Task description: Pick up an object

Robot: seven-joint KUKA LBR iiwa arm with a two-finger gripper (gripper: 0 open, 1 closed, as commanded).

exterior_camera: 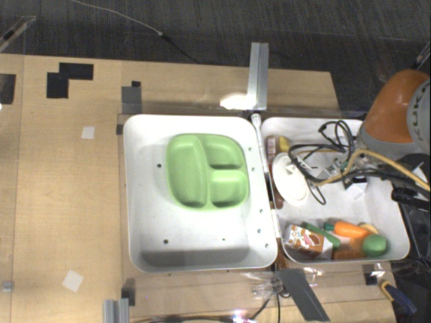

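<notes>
Objects for picking sit in right bin point(397, 214): carrot point(350, 230), green ball point(374, 245), brown packet point(306, 241) along near wall, white disc point(291, 182) by left wall. Gripper point(337, 170) low amid black cables, whether open or closed cannot tell. Left bin point(145, 200) holds green divided tray point(205, 170). Light wooden bench point(60, 200); dark carpet point(202, 12) beyond.

The arm point(404, 123) is grey with a rounded orange band; black and yellowish cables point(330, 155) trail from it.
</notes>
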